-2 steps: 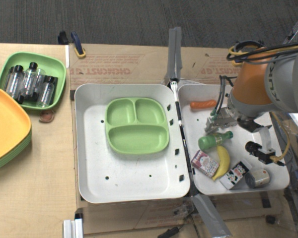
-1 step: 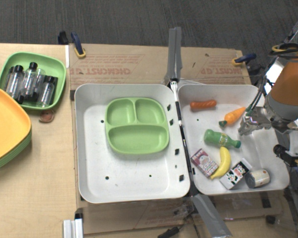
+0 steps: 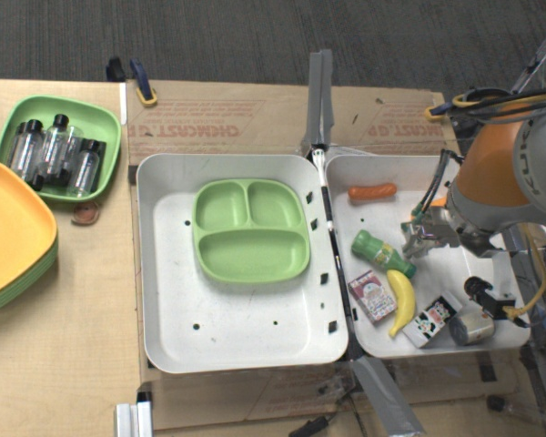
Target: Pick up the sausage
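The sausage (image 3: 372, 191) is a small orange-red link lying flat near the far edge of the right bin (image 3: 393, 164). My gripper (image 3: 418, 236) hangs over the middle of that bin, to the right of and nearer than the sausage, well apart from it. It sits just right of a green bottle (image 3: 380, 251). The grey arm with its orange band (image 3: 496, 176) comes in from the right.
In the right bin also lie a banana (image 3: 402, 300), a pink card box (image 3: 372, 296), a black-and-white box (image 3: 431, 320) and a grey object (image 3: 471, 326). The left bin (image 3: 164, 271) holds a green divided plate (image 3: 251, 230). A green tray of bottles (image 3: 59, 148) and orange plates (image 3: 14, 235) sit far left.
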`<state>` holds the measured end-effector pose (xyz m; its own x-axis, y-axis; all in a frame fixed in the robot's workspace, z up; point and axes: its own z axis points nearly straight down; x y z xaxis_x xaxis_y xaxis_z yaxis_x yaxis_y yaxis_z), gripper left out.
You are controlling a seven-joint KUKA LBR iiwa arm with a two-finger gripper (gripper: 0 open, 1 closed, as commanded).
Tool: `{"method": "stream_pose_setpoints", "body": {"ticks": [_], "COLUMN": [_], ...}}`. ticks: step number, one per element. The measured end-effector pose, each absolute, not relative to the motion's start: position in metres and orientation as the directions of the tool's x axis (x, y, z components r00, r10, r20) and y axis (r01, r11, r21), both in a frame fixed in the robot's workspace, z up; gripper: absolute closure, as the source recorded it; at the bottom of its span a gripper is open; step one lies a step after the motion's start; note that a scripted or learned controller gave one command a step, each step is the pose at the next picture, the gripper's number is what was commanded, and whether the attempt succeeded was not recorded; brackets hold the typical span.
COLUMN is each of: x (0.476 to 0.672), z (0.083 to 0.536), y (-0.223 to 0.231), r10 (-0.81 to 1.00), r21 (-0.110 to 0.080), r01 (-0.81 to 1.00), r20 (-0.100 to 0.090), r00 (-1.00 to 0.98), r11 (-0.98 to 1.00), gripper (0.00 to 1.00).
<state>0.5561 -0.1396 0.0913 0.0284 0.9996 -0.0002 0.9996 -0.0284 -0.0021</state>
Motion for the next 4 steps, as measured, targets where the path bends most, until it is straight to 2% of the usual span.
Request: {"method": "stream_pose_setpoints", "body": {"ticks": [1,2,3,4], "x": [0.544,0.573,0.578,0.578], "z": [0.091,0.091,0.092,0.101], "y": [-0.100,-0.188,-0.200,-0.200], "r10": [0.995,1.000,0.990,0.990], "r21": [-0.002,-0.001,0.001,0.001], "r01": [0.995,1.000,0.990,0.990], "r20": [0.000,-0.002,-0.002,-0.004], "r00": [-0.102,0.025,-0.140,-0.141], "r11": [0.102,-0.025,0.140,0.141], "gripper": [1.00,1.00,1.00,1.00]}}
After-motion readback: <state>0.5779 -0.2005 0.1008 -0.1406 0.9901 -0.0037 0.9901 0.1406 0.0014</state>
